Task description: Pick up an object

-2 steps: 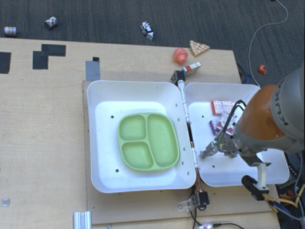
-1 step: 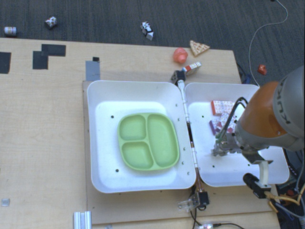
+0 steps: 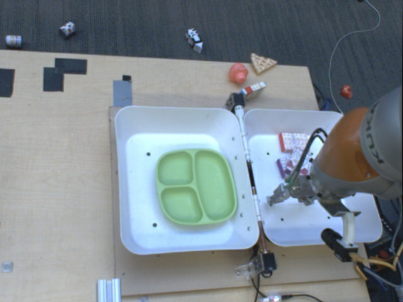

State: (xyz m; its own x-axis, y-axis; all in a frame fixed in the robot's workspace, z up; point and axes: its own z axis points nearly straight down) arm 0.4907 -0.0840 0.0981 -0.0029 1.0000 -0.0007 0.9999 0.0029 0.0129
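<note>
1. Purple object (image 3: 286, 166) is lying in the right bin (image 3: 277, 228), just up-view of my gripper (image 3: 277, 198).
2. Fingers are looking slightly parted, gripping nothing.
3. Pink patterned packet (image 3: 293, 141) is sitting farther beyond it.

Glossy green plastic tray (image 3: 196, 187), wooden bench (image 3: 56, 181)
</note>
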